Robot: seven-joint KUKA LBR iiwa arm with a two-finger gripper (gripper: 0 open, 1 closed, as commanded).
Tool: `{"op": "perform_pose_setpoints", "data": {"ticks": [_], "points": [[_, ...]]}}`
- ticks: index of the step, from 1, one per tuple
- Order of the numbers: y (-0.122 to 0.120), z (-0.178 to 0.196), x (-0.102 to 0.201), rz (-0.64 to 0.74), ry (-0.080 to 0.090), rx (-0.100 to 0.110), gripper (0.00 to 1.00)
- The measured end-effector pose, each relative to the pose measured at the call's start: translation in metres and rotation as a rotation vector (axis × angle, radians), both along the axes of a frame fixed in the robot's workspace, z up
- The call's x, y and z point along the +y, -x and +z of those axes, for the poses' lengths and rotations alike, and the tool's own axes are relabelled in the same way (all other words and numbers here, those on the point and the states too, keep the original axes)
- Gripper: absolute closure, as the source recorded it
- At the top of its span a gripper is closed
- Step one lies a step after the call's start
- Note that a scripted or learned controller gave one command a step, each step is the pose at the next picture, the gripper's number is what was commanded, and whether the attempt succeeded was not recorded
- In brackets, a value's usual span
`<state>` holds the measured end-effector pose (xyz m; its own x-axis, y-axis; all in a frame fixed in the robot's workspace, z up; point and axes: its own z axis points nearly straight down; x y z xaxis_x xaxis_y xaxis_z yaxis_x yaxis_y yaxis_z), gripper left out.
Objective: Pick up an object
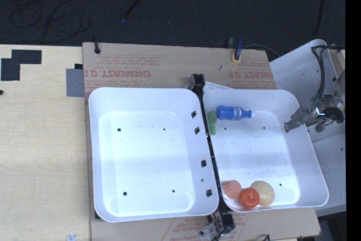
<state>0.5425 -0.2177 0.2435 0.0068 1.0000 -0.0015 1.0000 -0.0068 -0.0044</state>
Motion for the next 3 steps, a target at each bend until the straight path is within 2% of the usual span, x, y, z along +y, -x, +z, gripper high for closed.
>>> {"op": "perform_pose_setpoints", "data": {"ticks": [1, 2, 3], "points": [[-0.003, 0.009, 0.002, 0.006, -0.002, -0.001, 1.00], [0.030, 0.077, 0.045, 0.010, -0.002, -0.006, 1.00], [0.054, 0.081, 0.113, 0.013, -0.005, -0.001, 1.00]]}}
